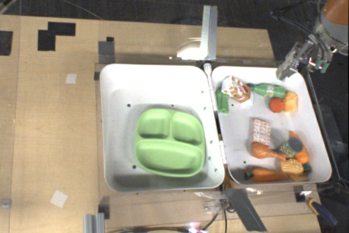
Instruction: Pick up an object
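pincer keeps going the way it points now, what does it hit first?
Probably the right-hand shallow white bin, at its far right corner. The pincer points down-left over that rim; the green plastic bottle lies just beyond. Depth is unclear.

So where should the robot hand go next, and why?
Probably a little down and to the left in the picture. The gripper hangs over the far right corner of the right bin with nothing between its fingers, and the nearest toys, the green bottle and the tomato, lie that way.
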Robot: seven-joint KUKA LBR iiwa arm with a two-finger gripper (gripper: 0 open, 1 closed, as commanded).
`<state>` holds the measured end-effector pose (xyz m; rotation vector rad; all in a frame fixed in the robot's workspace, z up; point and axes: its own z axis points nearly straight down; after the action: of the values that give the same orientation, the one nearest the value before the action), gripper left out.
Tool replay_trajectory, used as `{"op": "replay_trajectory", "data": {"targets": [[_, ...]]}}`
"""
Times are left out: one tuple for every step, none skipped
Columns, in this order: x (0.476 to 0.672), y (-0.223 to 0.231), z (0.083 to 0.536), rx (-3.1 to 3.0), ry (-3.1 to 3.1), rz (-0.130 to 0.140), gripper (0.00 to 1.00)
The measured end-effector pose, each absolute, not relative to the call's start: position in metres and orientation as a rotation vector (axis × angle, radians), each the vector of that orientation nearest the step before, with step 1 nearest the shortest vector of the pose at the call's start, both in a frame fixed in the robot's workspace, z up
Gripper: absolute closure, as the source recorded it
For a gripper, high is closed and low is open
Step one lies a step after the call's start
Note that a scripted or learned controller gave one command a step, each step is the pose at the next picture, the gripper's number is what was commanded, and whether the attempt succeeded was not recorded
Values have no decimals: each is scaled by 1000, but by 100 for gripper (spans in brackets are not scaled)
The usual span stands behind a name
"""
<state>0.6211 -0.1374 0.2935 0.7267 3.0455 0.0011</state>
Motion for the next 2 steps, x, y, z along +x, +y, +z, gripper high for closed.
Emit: {"op": "replay_trajectory", "data": {"targets": [[623,-136,307,718,3037,2,100],[625,-136,320,709,3028,2,100]]}}
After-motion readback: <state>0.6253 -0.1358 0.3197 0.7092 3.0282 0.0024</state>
